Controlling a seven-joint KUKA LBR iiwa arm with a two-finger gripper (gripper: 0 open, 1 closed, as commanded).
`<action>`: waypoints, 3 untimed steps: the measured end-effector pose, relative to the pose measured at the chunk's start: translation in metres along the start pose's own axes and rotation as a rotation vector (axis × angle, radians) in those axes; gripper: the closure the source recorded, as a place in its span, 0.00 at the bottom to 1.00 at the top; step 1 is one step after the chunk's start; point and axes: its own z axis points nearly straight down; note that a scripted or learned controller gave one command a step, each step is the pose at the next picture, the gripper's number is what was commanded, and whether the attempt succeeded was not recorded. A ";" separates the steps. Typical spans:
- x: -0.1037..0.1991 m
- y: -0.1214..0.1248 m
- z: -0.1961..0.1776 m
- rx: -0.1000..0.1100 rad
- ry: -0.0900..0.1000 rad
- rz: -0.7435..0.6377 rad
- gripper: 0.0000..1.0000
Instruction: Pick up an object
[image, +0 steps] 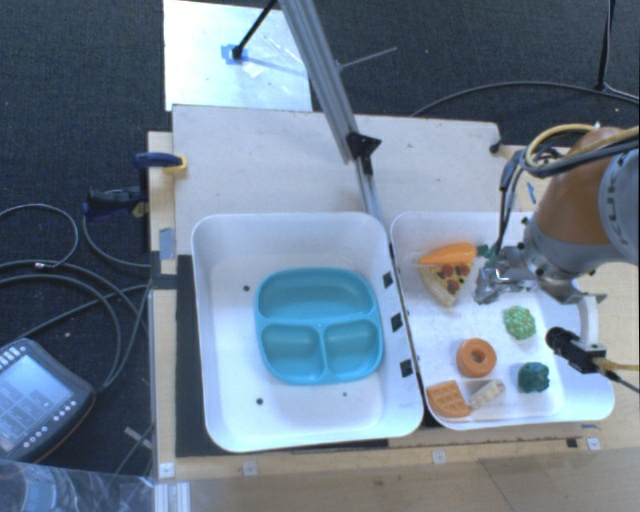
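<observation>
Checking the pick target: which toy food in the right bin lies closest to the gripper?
The pizza slice, just left of the gripper; the donut and broccoli lie farther down.

Bins (215, 330) smooth white plastic, slightly glossy. Tray (320, 325) blue plastic, glossy with sheen. Bench (260, 160) pale board, matt, wood-like. Floor (70, 90) dark carpet, rough textured. Pole (325, 75) brushed metal, grey. Arm (585, 200) orange glossy shell, grey smooth casing. Gripper (492, 285) shiny metal. Toy food looks plastic: donut (476, 357) matt orange, broccoli (533, 377) bumpy green, waffle (448, 399) ridged.
</observation>
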 end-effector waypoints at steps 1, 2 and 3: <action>-0.003 0.002 -0.065 -0.003 -0.001 -0.003 1.00; 0.002 -0.004 -0.123 -0.003 -0.001 -0.003 1.00; 0.058 -0.002 -0.125 0.002 0.003 -0.008 1.00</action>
